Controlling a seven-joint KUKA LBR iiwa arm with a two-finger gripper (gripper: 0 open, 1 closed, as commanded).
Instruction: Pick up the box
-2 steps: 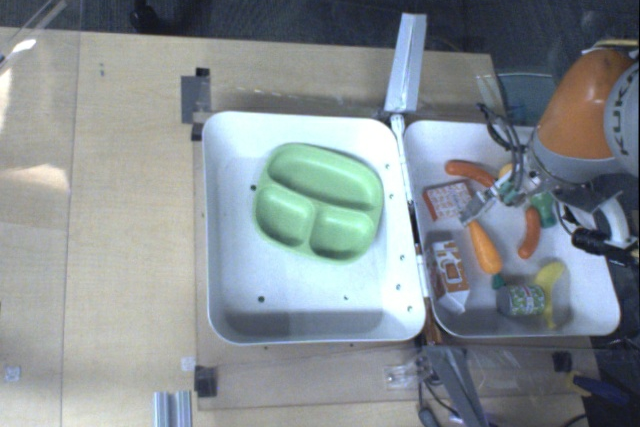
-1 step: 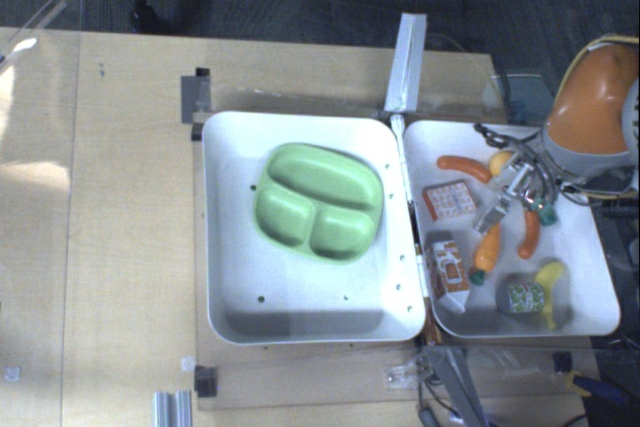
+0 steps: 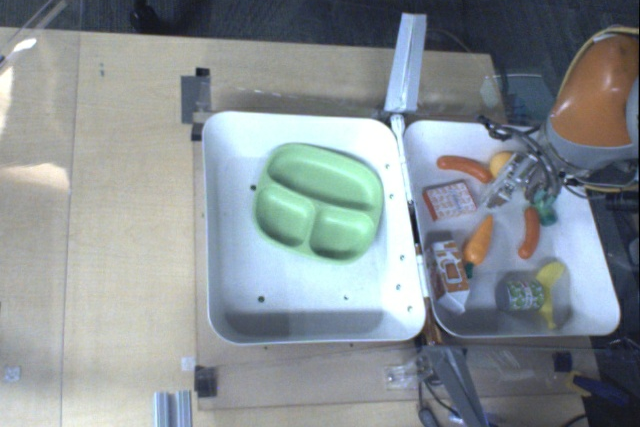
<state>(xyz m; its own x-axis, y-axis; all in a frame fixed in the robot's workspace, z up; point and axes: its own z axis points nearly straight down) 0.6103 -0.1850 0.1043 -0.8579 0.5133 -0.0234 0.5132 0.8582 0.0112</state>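
Arm: grey with a round orange part, reaching in from the right over the right bin (image 3: 600,315).
Gripper (image 3: 510,183): thin metal fingers, spread apart, holding nothing, above the bin floor.
Box (image 3: 449,201): flat, square, red and white card, lying in the right bin just left of the gripper.
Other box (image 3: 449,265): small, lying near the bin's left wall.
Toy food: smooth orange carrot (image 3: 479,240), long sausage (image 3: 465,167), red chilli (image 3: 529,232).
Left bin (image 3: 230,295): holds a shiny green plastic tray (image 3: 318,201) with three dips.

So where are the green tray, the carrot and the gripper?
Green tray (image 3: 318,202): camera view, on its middle ridge.
Carrot (image 3: 479,241): camera view, on its orange body.
Gripper (image 3: 512,177): camera view, between its fingertips.
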